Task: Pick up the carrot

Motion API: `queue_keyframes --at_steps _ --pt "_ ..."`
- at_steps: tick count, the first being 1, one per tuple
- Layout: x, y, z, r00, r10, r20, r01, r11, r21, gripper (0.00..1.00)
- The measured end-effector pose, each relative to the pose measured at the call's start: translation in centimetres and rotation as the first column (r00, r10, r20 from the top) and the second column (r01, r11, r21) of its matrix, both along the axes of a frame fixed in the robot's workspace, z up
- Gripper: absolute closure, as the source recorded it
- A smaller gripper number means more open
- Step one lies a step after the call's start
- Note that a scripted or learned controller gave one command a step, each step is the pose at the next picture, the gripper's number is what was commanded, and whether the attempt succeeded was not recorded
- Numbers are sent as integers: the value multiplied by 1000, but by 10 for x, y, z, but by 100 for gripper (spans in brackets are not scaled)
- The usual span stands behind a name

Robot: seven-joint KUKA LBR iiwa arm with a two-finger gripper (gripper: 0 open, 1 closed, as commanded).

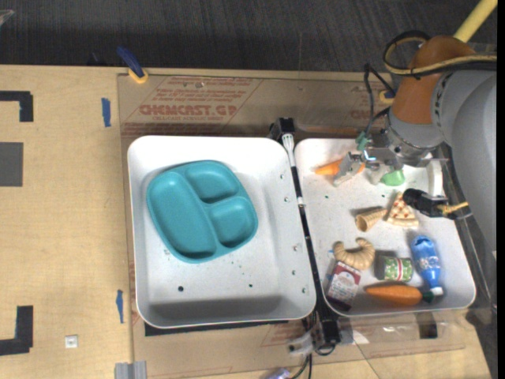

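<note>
Now we see worktop (63, 212), right bin (465, 290), arm, end effector (353, 164) at bin's far left corner. Carrot (327, 167) touching fingertips, just left, long axis left-right. Second carrot (393, 294) near front wall. Grip state: we cannot tell.

Left bin (150, 290): white plastic, smooth, faint sheen. Teal divided plate (202, 208): matt plastic. Table (55, 235): pale, wood-like, matt. Carrot (393, 294) at bin's 5 o'clock: orange, glossy plastic look. Tool (349, 166): dull grey metal.
</note>
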State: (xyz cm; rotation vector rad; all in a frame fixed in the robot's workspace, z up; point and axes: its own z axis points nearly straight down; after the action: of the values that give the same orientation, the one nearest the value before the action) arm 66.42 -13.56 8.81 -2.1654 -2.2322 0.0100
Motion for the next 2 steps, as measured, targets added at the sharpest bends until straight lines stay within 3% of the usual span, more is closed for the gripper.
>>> queue_keyframes --at_steps 1,2 --pt "-5 21 0 976 -220 -1 220 975 -36 0" --pt "-4 -34 -1 897 -442 -25 441 897 -17 0"
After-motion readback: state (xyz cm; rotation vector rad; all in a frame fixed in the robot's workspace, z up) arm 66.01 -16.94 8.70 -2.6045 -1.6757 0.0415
